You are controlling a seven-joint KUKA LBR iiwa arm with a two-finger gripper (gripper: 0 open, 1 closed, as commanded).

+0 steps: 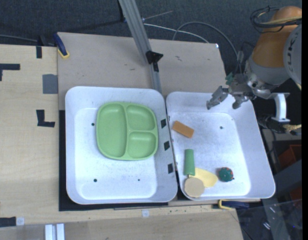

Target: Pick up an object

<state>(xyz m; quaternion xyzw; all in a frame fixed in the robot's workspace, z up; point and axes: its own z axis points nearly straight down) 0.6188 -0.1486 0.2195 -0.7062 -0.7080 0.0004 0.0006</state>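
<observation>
Gripper point(227, 100), fingers spread wide and holding nothing, hovers at the right bin's point(244, 134) far edge; orange block point(183, 129) lies down-left (nearest object).

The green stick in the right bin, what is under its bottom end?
The green stick lies partly over a yellow piece, beside a tan disc. What lies beneath them is covered.

No legible text, seemingly.
</observation>
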